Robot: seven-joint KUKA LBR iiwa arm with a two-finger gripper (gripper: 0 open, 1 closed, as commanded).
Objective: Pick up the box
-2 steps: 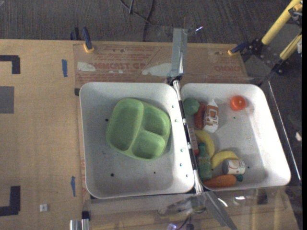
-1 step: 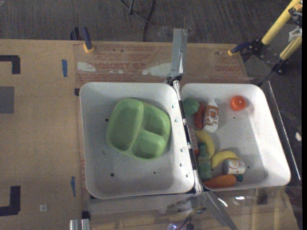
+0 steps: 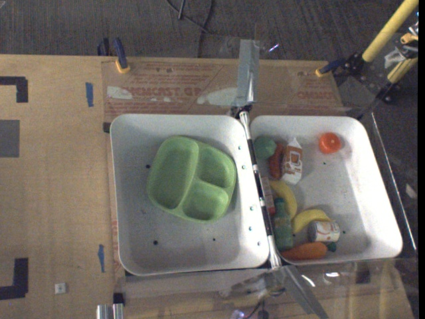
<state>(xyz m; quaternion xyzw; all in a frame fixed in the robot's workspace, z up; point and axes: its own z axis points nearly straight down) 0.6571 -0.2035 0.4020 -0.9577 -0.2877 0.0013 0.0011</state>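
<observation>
Progress is standing at nothing yet, as I am judging it: the box (image 3: pixel 292 162) is lying untouched in the right bin (image 3: pixel 362 198), so the approach, the grasp and the lift are all still waiting.

Nearest the camera in that bin, a carrot (image 3: pixel 306 250) is lying along the near wall, with a small printed can (image 3: pixel 325 231) just behind it. A banana (image 3: pixel 309 217) is curving just behind the can, apparently touching it. A green bottle-like item (image 3: pixel 283 226) is crowding the bin's left wall, and a second banana (image 3: pixel 284 194) is lying just beyond it.

Farther back the box is sitting toward the far-left part of the bin. It looks like a small white and orange carton, seemingly on its side, and it is pressing against a reddish-brown item (image 3: pixel 277 163) on its left. A green lump (image 3: pixel 264 146) is sitting just beyond those. An orange round thing (image 3: pixel 329 142), perhaps a tomato, is resting near the far wall, apart from the box.

The left bin (image 3: pixel 133 234) is holding one thing — a green divided plate (image 3: pixel 192 178), lying around its middle.
</observation>
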